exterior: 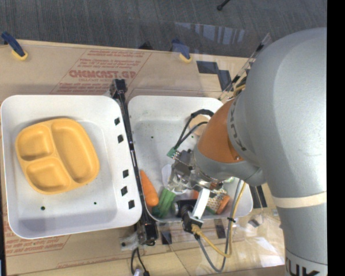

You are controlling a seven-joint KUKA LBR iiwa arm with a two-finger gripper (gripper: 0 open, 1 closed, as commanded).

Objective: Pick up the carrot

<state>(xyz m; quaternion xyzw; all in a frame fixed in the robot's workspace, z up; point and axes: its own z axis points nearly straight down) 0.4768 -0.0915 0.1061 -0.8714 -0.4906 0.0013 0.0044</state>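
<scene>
Yellow plate [57, 154] in left bin [11, 211]; in right bin [155, 111], green item [165, 203] just right of carrot [149, 188], orange-brown item [221, 202] further right under wrist. Gripper [181, 184] low over green item, near carrot; can't tell how far open or whether holding anything. Carrot short, orange, tapered, lying by right bin's left wall near front corner, thin end pointing away.

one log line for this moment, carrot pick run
hand: over right bin | carrot: at that bin's left wall, apart from hand | yellow plate: in left bin
</scene>
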